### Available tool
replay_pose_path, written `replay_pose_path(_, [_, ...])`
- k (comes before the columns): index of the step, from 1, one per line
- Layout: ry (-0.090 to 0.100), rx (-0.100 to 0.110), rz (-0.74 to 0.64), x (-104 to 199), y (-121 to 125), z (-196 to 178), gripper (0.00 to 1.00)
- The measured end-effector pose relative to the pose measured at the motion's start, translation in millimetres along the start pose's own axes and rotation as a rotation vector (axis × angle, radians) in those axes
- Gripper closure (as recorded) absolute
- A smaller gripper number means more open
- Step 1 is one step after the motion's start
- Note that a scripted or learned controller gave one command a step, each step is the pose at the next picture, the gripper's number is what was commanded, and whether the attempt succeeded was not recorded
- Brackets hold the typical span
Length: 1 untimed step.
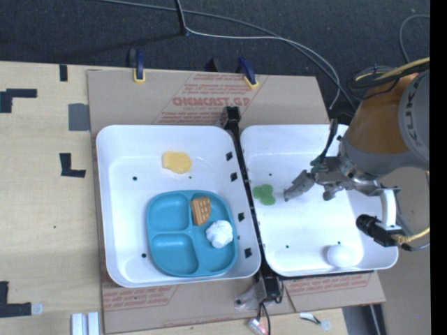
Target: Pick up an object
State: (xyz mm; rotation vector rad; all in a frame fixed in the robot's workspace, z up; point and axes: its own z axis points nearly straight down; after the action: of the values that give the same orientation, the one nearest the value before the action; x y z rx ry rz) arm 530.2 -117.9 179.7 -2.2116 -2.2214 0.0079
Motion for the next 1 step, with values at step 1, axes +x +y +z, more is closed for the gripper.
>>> replay_pose_path(1, [-0.001,-0.014,0.001,39.0,-11.7,-79.0,0.0])
